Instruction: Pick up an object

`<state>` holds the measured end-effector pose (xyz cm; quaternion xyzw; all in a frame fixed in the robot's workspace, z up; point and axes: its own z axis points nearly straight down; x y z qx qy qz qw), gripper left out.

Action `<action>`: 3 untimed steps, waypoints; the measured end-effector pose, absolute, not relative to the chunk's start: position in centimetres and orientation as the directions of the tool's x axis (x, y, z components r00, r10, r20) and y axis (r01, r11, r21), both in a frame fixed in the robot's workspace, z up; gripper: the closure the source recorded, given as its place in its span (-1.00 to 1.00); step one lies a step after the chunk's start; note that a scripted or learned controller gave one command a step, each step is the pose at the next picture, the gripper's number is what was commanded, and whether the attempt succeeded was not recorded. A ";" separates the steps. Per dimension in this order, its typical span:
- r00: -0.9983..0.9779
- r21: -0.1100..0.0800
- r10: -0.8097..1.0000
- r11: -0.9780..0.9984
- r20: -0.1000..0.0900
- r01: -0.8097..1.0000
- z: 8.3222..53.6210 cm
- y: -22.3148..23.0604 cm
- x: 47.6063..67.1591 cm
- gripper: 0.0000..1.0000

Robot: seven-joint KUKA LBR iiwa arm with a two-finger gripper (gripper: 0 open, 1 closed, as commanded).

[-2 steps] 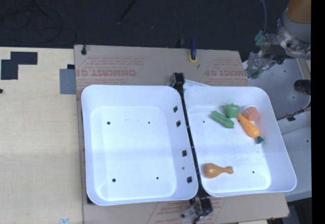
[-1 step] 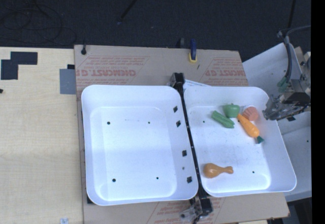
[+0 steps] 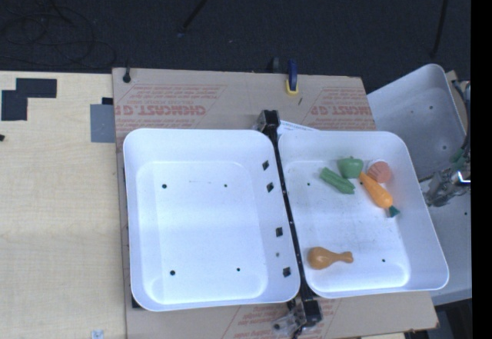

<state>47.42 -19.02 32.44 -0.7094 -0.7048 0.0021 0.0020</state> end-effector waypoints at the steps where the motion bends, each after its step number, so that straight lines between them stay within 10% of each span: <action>1: -0.006 -0.005 1.000 0.006 0.003 1.000 29.9 -13.3 51.1 1.00; 2: -0.012 -0.002 1.000 0.012 0.004 1.000 31.0 -2.8 52.9 1.00; 3: -0.004 0.008 1.000 0.004 -0.002 1.000 38.8 -4.0 58.1 1.00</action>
